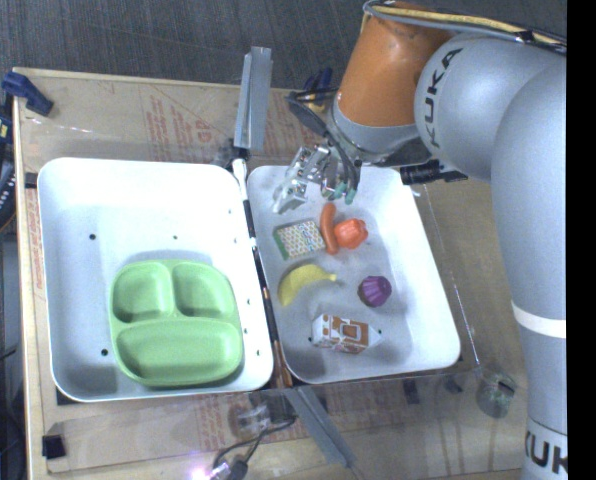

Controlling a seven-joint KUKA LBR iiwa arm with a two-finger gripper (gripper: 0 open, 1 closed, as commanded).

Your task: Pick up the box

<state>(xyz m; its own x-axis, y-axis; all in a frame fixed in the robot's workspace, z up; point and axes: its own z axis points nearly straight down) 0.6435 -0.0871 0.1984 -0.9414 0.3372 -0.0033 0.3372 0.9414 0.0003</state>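
Note:
A small brown and white box (344, 333) lies on its side near the front of the right bin (433, 298). A flat packet with a green and white pattern (300, 238) lies further back in the same bin. My gripper (313, 186) hangs over the bin's far left corner, just behind the patterned packet and well away from the brown box. Its metal fingers (290, 192) stand open with nothing between them.
The right bin also holds an orange carrot-like toy (340, 230), a yellow banana (303, 283) and a purple piece (375, 290). A green divided tray (176, 323) sits in the left bin (78, 228). The arm's grey and orange body (448, 78) looms over the bench's back right.

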